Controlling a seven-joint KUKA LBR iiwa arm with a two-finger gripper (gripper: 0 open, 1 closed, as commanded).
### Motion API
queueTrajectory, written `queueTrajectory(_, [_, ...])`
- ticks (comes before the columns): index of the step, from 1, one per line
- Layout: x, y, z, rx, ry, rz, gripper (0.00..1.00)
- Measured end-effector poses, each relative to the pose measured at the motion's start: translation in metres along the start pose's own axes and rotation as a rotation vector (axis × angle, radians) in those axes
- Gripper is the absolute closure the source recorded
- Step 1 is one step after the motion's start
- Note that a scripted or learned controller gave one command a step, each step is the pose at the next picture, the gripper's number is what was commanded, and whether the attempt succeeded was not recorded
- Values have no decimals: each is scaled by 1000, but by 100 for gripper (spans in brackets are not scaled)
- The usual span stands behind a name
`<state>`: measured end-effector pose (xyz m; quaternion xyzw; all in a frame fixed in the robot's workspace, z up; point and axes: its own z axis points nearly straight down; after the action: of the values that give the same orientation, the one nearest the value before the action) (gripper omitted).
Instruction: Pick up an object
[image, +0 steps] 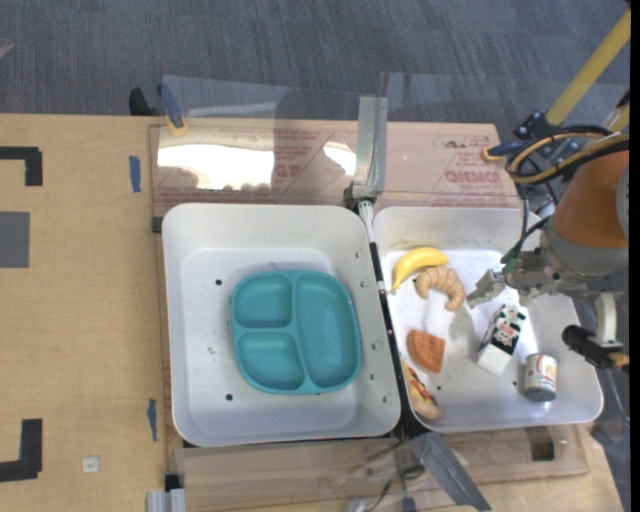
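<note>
I'm seeing the gripper (490, 287) hanging just right of the croissant (443, 284), can't tell if its pincer's apart or together.

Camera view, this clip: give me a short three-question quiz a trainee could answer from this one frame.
1. True or false: the teal divided plate lies in the left bin.
2. Which lies nearest the right bin's front right corner? A) banana B) small can C) waffle
3. What sits directly beside the banana, touching it?

Key: 1 true. 2 B. 3 the croissant.
</note>
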<state>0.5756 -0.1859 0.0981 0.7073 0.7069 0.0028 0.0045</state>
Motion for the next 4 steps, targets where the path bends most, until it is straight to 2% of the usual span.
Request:
queueTrajectory(1, [15, -38, 11, 6, 1, 1, 0])
queueTrajectory(2, [15, -35, -1, -1, 0, 1, 100])
queueTrajectory(3, [15, -36, 0, 1, 0, 1, 0])
queueTrajectory(4, [57, -74, 8, 0, -2, -1, 0])
